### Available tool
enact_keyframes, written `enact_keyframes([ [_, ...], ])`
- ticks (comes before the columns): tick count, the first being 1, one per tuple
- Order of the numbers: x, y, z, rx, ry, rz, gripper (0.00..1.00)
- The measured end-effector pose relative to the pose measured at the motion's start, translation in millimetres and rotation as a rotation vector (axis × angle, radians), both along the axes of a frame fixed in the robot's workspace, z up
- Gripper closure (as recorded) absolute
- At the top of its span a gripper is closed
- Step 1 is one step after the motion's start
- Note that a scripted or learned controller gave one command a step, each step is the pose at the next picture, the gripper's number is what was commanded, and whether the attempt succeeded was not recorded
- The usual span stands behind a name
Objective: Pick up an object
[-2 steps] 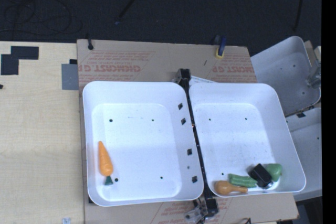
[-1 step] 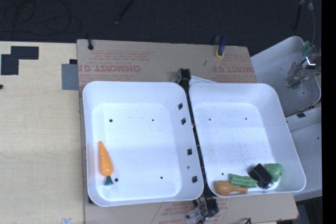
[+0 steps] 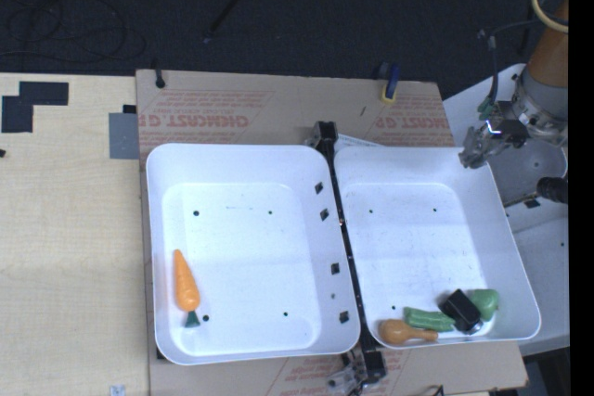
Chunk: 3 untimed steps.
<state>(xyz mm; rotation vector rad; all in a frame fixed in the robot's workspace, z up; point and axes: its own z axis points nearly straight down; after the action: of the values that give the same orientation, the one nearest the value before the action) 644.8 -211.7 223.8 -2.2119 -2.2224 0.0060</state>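
Arm comes in from the right edge, orange band above the wrist; tool (image 3: 475, 146) sits beyond the far right corner of the right bin (image 3: 422, 199), outside its rim, over the grey surface next to the counter (image 3: 65, 227). Can't tell if the tool is released or clenched, too small and cluttered w/ cabling at that spot; nothing visible in its grasp. Objs to pick are all well apart from the tool. Right bin, near edge, opposite end from the tool: green toy vegetable (image 3: 430, 319) lying flat, a black block (image 3: 461, 310) resting on/against it, a rounder green piece (image 3: 484, 300) just beside the block on the arm's side, and a tan pear-shaped toy (image 3: 405, 332) touching the near rim. Left bin (image 3: 232, 172), farther from the tool still: toy carrot (image 3: 186, 282), orange w/ dark green stub, lying along the wall farthest from the arm, near corner. Bins touch side by side on a cardboard sheet (image 3: 278, 111); blue clamp (image 3: 391, 81) at the sheet's far edge, nearest thing to the tool.
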Motion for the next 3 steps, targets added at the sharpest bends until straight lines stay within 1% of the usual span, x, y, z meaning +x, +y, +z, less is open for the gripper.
enact_keyframes([
  [1, -22.8, -0.5, 25.5, -0.001, -0.004, -0.004, 1.0],
  [2, -55.8, -0.6, 49.4, -0.001, -0.005, -0.004, 1.0],
  [3, -101.7, -2.9, 110.1, -0.003, -0.01, -0.008, 1.0],
])
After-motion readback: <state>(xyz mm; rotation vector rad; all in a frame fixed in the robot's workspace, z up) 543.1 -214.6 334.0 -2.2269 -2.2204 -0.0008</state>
